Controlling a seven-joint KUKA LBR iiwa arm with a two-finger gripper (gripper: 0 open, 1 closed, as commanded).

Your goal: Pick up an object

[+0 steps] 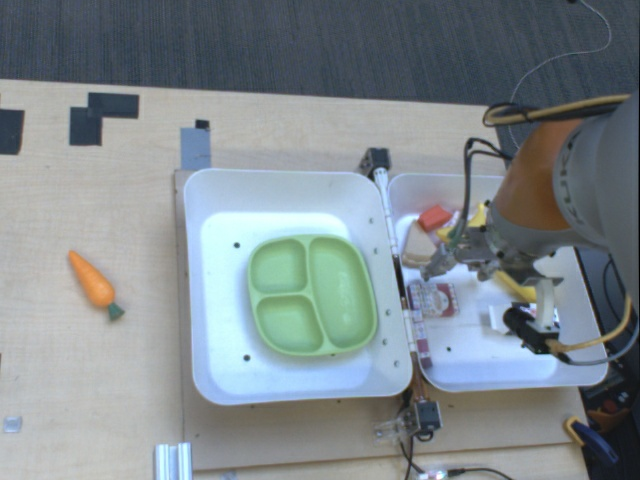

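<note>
Two-finger gripper (440,261), finger state impossible to tell, low over right white bin (480,363) at frame right; best to centre squarely on small clear red-printed packet (437,299) before closing.

You've got two white bins: left bin (200,298), right bin (480,363). One green divided plate (311,295) in the left bin, three compartments. One toy carrot (93,283) out on the bench. One arm (570,183), one gripper (440,263). In the right bin you can count one orange-red item (434,217), one clear packet with red print (434,300), and one yellow piece (514,285); arm hides the rest, so no count there.
</note>
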